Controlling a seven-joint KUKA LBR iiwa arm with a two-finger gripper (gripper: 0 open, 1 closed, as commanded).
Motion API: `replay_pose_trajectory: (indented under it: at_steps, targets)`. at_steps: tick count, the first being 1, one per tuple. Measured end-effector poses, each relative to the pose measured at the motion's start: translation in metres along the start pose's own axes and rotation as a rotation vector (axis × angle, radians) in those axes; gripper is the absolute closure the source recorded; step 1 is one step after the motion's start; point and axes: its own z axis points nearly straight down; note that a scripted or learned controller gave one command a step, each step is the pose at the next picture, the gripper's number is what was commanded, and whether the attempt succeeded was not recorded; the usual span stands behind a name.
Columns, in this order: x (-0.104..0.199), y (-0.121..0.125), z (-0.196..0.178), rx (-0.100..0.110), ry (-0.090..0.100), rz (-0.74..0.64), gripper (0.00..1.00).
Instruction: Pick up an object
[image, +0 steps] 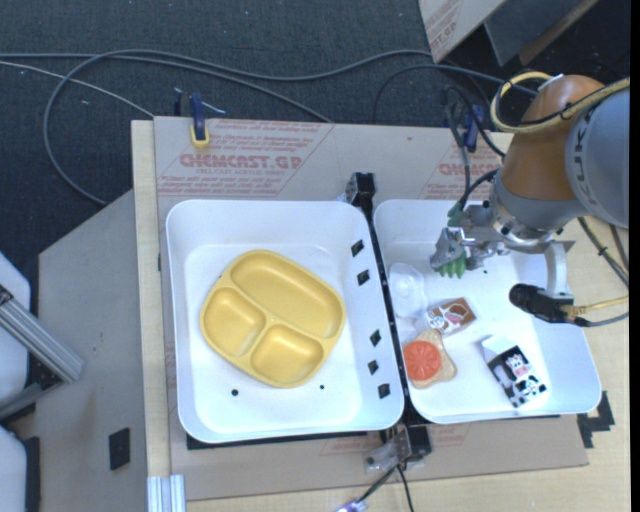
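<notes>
- Grey arm with orange band (545, 140), reaching in from the view's right and bent down over the right bin (575, 395).
- Claw (455, 252) low over the far part of that bin, near the divider between the two bins.
- Small green thing (453, 268) right at the tip of the claw, touching it or nearly so. Cannot tell whether clamped on it, apart or together: the tip too small and too dark to read.
- Just below and to the view's left of the claw, a clear, pale cup-like thing (405, 285) against the bin's inner wall.
- Below the claw, toward the view's lower edge, a small brown-and-white packet (450, 315).
- Further below that, a round orange-red piece on a tan base (427, 362), near the bin's lower corner.
- Below and to the view's right of the claw, a black-and-white boxy thing (515, 372), well apart from the tip.
- To the view's right of the claw, a black part with a yellow cable (540, 300).
- Well to the view's left of the claw, across the divider, the left bin (185, 250) with a yellow three-compartment plate (272, 318) lying flat in it, turned at an angle.
- Under both bins, a brown printed board (250, 160), with a blue-and-yellow clamp (198, 120) on its far edge, well away from the claw.
</notes>
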Motion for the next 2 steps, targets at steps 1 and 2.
replay_pose_trajectory:
  at_steps: [1,2]
  targets:
    - [0.000,-0.004,-0.063,0.000,0.000,0.000,1.00]
    - [0.000,-0.003,-0.087,0.003,0.001,0.000,1.00]
